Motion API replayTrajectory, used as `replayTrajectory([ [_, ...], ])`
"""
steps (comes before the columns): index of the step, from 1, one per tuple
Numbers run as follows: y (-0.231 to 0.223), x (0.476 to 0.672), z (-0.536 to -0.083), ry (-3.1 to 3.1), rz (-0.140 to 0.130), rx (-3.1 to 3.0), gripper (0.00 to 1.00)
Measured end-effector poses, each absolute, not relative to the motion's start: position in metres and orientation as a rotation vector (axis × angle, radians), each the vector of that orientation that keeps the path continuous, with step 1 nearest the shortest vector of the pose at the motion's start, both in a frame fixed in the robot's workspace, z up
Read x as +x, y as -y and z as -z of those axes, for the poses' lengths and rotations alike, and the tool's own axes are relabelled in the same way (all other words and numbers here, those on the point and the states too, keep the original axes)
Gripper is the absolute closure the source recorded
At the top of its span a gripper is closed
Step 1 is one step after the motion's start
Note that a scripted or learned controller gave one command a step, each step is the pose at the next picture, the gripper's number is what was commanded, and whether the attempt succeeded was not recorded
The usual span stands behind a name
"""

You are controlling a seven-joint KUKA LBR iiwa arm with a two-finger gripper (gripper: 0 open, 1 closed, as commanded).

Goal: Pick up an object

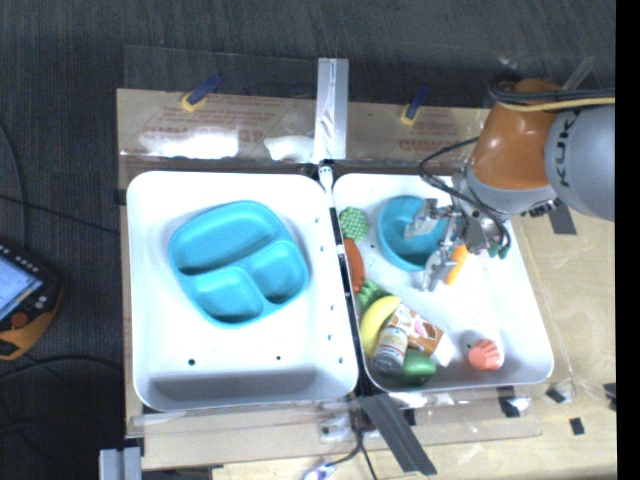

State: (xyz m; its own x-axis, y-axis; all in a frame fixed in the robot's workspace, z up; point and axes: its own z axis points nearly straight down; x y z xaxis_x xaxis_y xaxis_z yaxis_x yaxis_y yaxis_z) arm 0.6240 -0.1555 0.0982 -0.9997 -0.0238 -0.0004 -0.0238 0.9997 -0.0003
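The likeliest thing being picked is a small orange-and-yellow piece (457, 259) in the right bin (520, 313), in the upper middle of that bin, just right of a blue bowl (403, 230). It sits right at the metal fingertips of the gripper (447, 253), but the view is too cluttered there to tell whether the piece lies between the fingers or merely beside them, and it cannot be told whether they are spread or closed.

To do this step well, the arm (545, 153) should, by judgement, rise straight and slowly, so that a weak hold is not shaken loose and the bowl's rim, which is touching or nearly touching the tool, is not dragged along.

Further out, along the left wall of the right bin lie a green round toy (353, 222) and an orange carrot-like stick (354, 261). In the lower part of that bin a yellow banana (377, 320), a small printed packet (418, 331) and a green item (418, 366) crowd together, with a salmon-coloured toy (484, 354) apart to their right. None of these blocks a straight lift. The left bin (150, 348) holds a blue divided tray (237, 260).
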Motion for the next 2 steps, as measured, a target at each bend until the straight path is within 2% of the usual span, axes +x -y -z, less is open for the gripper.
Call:
replayTrajectory([
  [1,0.173,0.615,-0.091,-3.126,0.007,-0.074,0.00],
  [2,0.190,0.660,-0.085,-3.182,-0.006,-0.254,0.00],
])
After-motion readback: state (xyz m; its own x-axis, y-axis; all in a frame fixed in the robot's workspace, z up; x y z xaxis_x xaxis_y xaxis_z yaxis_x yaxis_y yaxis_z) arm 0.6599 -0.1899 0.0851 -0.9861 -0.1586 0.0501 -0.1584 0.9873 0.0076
